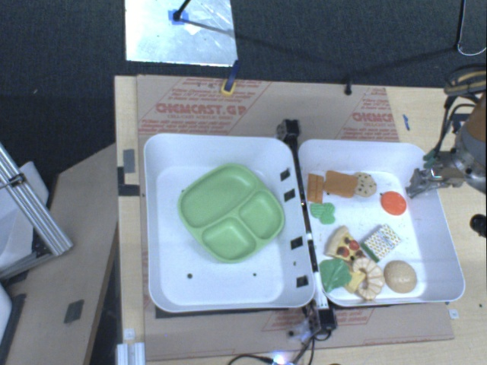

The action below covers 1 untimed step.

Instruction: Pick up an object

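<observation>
Camera view: gripper (423,181) sits at the right bin's (437,226) far right rim, can't tell its grip state, nothing visibly in it. Toy food all in that bin: orange disc (393,202) nearest, pizza slice (343,245), bread roll (400,275) near side. Green divided plate (231,213) in left bin (163,226). Pick looks not started.

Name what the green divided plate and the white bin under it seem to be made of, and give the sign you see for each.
Green divided plate: likely moulded plastic, matte; even pastel colour, soft rounded compartment edges. White bin: probably thin formed plastic, smooth and slightly glossy; rounded corners, uniform white walls.
</observation>
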Available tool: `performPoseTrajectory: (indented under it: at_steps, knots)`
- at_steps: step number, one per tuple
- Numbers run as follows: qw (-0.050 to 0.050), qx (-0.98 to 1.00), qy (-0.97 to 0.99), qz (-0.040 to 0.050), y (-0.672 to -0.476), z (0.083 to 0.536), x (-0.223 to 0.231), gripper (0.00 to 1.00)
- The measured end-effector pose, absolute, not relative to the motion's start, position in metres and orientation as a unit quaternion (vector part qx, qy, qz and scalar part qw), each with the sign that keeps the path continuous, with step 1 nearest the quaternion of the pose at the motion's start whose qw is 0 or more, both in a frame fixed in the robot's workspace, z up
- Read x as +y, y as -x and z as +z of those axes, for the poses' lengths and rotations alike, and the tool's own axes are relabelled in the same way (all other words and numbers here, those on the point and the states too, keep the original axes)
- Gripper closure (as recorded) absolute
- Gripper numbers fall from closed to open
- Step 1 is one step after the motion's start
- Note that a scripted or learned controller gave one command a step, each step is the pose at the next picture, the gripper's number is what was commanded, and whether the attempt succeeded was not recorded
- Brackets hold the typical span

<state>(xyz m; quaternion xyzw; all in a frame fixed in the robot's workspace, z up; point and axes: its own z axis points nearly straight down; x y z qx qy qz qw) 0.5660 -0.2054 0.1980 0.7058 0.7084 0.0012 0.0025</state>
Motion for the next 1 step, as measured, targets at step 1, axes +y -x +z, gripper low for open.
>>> performPoseTrajectory:
  at_steps: [1]
  knots:
    - [0.002,0.709,-0.706,0.0011,-0.5673,0.2265,-0.2059,1.0]
